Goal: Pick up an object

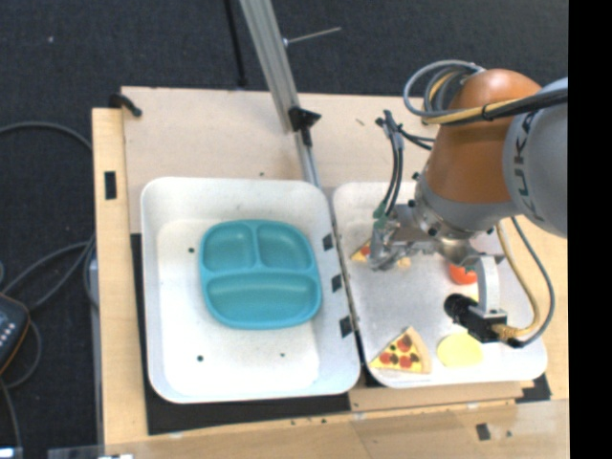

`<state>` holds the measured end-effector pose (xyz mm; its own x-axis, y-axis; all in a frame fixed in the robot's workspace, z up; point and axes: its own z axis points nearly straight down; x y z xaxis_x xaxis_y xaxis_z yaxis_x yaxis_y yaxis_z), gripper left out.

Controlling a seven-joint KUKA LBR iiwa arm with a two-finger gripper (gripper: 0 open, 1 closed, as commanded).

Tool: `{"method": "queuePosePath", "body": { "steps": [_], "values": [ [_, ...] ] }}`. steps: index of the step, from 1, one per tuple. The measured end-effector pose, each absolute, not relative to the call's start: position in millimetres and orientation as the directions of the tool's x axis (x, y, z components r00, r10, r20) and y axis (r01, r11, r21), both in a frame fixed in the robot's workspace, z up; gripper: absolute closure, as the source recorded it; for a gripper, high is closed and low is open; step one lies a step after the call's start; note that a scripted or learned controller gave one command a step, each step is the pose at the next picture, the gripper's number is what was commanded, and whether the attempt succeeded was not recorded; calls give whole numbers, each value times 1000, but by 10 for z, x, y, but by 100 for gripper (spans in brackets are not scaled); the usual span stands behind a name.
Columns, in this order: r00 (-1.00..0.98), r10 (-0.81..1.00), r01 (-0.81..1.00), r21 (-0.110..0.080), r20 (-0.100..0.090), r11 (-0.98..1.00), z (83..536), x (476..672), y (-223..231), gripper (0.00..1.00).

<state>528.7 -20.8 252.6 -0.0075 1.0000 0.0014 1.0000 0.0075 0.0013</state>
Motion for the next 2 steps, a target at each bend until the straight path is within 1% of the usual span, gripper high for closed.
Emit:
{"method": "queuePosePath", "body": {
  "steps": [1,2],
  "values": [
    [-7,1000,1000,0,1,7,2406,5246,247,100],
    [-9,1000,1000,-2,2,9,2338,5196,851,100]
  ]
}}
